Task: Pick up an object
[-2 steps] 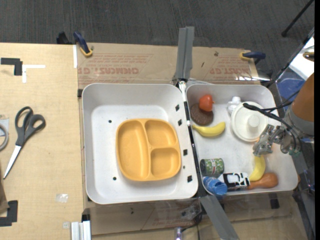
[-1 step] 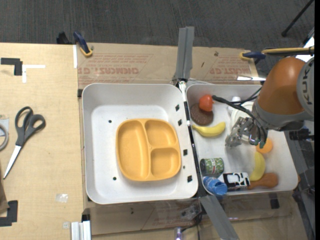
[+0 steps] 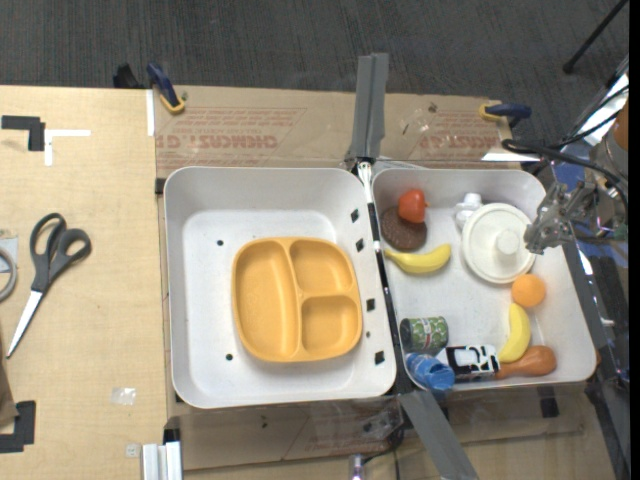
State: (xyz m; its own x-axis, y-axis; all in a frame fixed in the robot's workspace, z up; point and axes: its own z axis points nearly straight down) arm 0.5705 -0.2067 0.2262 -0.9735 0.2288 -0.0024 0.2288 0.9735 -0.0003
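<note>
The right bin [image 3: 570, 268] holds a red tomato [image 3: 412, 205] on a brown disc [image 3: 404, 234] and a banana [image 3: 420, 259]. It also holds a white round dish [image 3: 495, 244], an orange [image 3: 528, 291] and a second banana [image 3: 516, 333]. Along its front lie a green can [image 3: 425, 332], a blue object [image 3: 430, 372], a black-and-white item [image 3: 472, 360] and an orange-brown piece [image 3: 531, 362]. My gripper [image 3: 547, 228] hangs at the bin's right side, just right of the white dish and above the orange. I see nothing held in it.
The left bin [image 3: 190, 268] holds a yellow divided plate [image 3: 297, 298]. Scissors [image 3: 45, 258] lie on the wooden bench at far left. Cardboard [image 3: 250, 133] with clamps lies behind the bins. Cables and the arm crowd the right edge.
</note>
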